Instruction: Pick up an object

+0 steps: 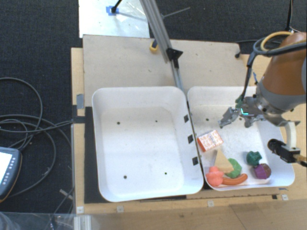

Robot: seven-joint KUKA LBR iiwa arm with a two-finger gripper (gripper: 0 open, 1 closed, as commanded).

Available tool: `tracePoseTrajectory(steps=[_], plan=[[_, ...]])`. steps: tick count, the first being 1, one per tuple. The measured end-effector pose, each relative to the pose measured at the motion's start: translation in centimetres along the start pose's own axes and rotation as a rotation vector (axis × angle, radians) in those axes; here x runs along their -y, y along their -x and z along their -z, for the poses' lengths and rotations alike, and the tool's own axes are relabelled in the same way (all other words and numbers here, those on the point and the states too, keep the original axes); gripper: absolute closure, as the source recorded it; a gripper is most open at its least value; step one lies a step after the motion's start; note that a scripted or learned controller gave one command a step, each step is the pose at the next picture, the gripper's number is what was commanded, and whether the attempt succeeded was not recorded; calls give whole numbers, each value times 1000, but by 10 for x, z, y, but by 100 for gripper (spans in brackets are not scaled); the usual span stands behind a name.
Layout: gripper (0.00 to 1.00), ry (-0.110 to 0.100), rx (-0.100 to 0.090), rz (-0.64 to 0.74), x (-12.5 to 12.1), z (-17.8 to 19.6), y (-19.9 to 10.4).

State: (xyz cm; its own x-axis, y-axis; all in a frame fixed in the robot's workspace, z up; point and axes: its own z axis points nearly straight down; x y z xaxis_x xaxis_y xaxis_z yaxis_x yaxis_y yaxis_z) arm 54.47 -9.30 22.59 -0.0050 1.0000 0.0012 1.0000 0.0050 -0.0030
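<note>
My gripper (236, 119) hangs over the middle of the right bin (206, 99), its fingers spread open with nothing between them. Below and left of it lies a pink-and-white checked block (210, 141). Near the bin's front edge sit a tan wedge (221, 161), a green curved piece (235, 167), an orange-red lump (215, 176) and an orange carrot-like stick (235, 179). A dark green piece (253, 157) and a purple piece (261, 170) lie at the front right.
The left bin (139, 143) sits beside the right one, sharing a divider with black tabs (190, 139). A grey camera pole (158, 23) slants across the back. Cables (29, 128) and a pendant (7, 169) lie on the floor at left.
</note>
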Motion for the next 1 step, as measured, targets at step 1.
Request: tracePoseTrajectory(steps=[1], plan=[[0,4,1,-2,-1,2,0]])
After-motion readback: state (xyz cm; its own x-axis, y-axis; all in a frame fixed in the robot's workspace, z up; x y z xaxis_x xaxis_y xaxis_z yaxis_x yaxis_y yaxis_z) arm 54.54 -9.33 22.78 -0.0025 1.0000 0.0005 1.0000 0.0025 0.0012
